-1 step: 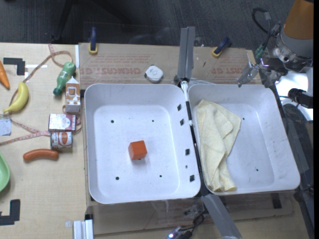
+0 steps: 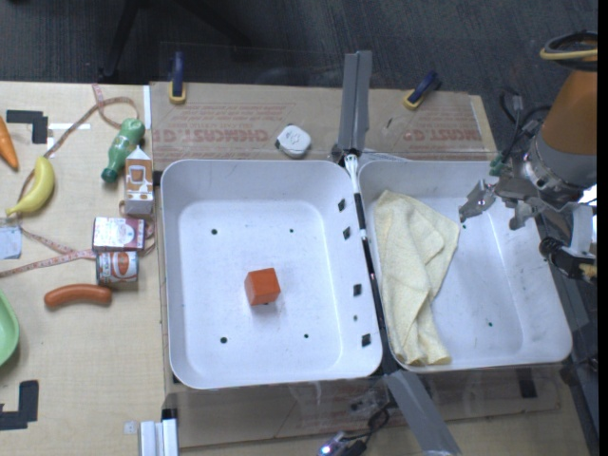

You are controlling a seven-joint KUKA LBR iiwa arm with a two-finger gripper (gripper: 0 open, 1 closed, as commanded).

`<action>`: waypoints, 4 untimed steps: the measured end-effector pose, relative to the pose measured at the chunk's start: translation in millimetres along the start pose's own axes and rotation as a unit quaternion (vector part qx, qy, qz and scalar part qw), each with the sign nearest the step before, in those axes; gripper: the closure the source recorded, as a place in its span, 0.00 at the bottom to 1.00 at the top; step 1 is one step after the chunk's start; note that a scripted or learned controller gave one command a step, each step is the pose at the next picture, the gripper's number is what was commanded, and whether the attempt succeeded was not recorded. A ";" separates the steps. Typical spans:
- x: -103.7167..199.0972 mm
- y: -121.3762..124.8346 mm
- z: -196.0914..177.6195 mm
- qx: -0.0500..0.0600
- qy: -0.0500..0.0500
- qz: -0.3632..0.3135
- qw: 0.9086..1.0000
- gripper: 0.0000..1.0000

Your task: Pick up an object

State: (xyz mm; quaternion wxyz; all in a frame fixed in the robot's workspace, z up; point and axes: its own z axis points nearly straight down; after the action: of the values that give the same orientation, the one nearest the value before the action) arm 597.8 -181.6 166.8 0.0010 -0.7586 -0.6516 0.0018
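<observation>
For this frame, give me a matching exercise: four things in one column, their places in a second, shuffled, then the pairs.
Things:
1. orange block
2. yellow towel
3. banana
4. gripper

Places:
A. draped along the right bin's left side
B. on the bench, left of both bins
C. over the right bin's upper right part
D. near the middle of the left bin

Pairs: 1-D, 2-A, 3-B, 4-C

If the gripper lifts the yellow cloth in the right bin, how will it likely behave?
The yellow cloth lies crumpled in folds, so it is probably floppy and would drape from one pinch. It looks light. Spread along the right bin, part may drag.
</observation>
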 end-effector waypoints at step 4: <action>64.4 -65.6 65.7 -0.002 0.000 -0.146 0.989 1.00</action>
State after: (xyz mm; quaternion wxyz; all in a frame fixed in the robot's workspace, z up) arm 542.5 -108.1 101.2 -0.0005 -0.6550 -0.7557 0.0002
